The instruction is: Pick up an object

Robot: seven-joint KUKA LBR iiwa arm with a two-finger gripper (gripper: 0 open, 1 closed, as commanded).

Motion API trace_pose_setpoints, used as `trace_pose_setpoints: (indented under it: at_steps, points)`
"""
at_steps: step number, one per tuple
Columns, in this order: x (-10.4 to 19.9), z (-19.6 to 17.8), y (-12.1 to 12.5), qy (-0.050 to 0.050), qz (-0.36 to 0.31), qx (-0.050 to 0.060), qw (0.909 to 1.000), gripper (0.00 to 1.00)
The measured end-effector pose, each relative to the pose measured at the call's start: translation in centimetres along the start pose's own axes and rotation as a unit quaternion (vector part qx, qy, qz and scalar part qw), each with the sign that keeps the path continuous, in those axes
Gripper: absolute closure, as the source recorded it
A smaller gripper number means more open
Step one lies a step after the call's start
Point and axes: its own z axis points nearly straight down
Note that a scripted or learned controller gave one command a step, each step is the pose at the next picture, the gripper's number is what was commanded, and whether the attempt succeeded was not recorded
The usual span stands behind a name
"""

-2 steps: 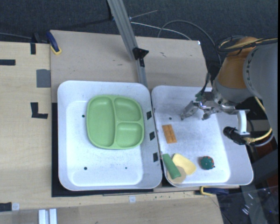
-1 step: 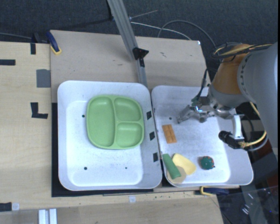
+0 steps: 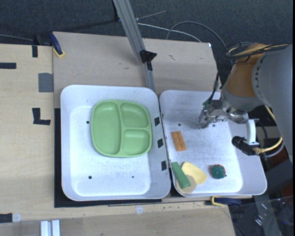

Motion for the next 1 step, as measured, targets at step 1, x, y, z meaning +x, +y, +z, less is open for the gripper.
trace_pose_setpoints:
  at_steps: [1]
  points:
    - [0.62, -6.09, 0.53, 0.0, 0.001, -0.004, 1.0, 1.0]
